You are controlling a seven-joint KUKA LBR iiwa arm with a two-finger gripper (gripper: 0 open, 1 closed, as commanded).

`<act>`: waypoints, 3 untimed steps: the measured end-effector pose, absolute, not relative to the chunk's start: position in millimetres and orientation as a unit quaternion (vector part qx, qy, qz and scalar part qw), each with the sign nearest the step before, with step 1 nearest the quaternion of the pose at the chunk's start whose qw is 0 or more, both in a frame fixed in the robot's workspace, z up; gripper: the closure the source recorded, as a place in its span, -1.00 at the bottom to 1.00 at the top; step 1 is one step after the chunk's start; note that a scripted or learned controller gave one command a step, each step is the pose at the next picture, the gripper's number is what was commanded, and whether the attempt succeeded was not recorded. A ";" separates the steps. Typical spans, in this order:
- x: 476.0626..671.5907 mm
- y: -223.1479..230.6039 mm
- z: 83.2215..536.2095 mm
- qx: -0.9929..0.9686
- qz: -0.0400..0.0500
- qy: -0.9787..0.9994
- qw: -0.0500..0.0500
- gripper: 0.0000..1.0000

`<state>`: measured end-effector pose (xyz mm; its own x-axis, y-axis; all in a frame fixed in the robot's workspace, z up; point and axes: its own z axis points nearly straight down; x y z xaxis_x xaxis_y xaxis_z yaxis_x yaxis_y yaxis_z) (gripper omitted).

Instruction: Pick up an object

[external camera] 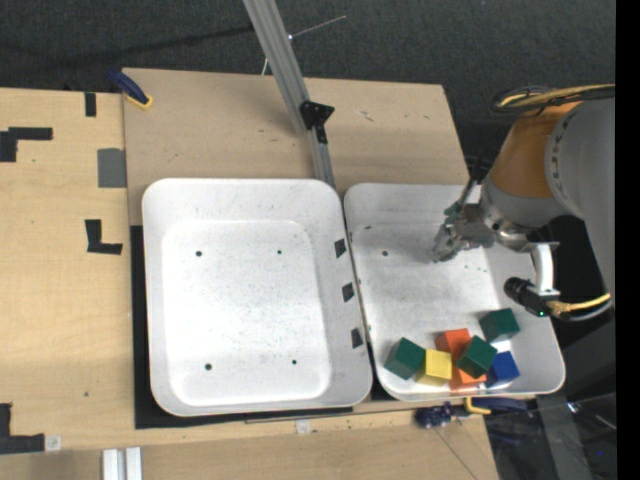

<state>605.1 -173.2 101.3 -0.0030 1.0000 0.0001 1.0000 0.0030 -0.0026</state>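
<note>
Six blocks (455, 356) cornered — gripper (447, 244) mid-bin

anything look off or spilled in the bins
Nothing is spilled or damaged. The blocks are all bunched in the near corner of the right bin, some leaning on each other, while the end effector sits over bare floor farther back, away from them.
</note>
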 end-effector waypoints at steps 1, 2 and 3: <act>600.8 -167.7 146.5 -0.707 -0.001 -0.708 -0.001 1.00; 600.2 -160.3 207.6 -0.706 -0.002 -0.708 -0.002 1.00; 600.5 -159.6 209.5 -0.707 0.000 -0.708 0.000 1.00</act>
<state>600.5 -159.6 209.5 -0.0013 1.0000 0.0005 1.0000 0.0013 0.0001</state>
